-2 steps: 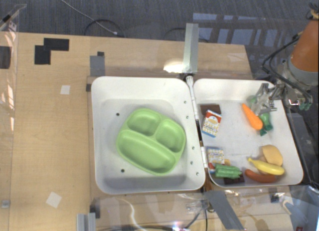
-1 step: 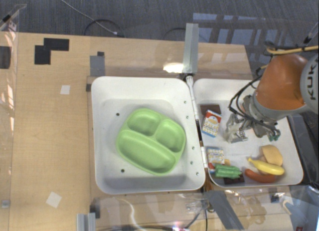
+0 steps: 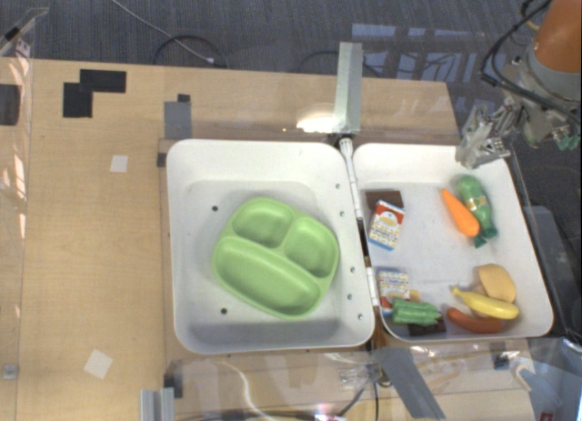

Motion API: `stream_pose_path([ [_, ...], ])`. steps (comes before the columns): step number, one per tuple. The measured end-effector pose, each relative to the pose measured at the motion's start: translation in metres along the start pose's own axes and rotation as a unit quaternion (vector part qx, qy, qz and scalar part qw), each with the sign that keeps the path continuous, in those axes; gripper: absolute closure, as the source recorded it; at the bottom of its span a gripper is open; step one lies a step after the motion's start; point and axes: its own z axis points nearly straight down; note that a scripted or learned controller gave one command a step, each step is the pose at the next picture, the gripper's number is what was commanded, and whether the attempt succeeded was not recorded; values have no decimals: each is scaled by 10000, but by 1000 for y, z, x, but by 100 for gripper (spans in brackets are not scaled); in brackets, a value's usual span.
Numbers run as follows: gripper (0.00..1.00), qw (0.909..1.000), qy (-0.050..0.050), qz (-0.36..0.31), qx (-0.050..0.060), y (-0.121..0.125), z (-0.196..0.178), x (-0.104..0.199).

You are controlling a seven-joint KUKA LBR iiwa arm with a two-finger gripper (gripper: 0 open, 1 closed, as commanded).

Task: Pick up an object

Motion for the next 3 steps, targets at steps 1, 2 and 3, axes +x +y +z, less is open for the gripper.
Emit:
stream_pose_path([
  [1,0,10000,50,1,-28,1,6,2],
  [2,0,9951,111,-979,-78,-8,146,15],
  [3,0,9962,38,-867,-28,-20,188,32],
])
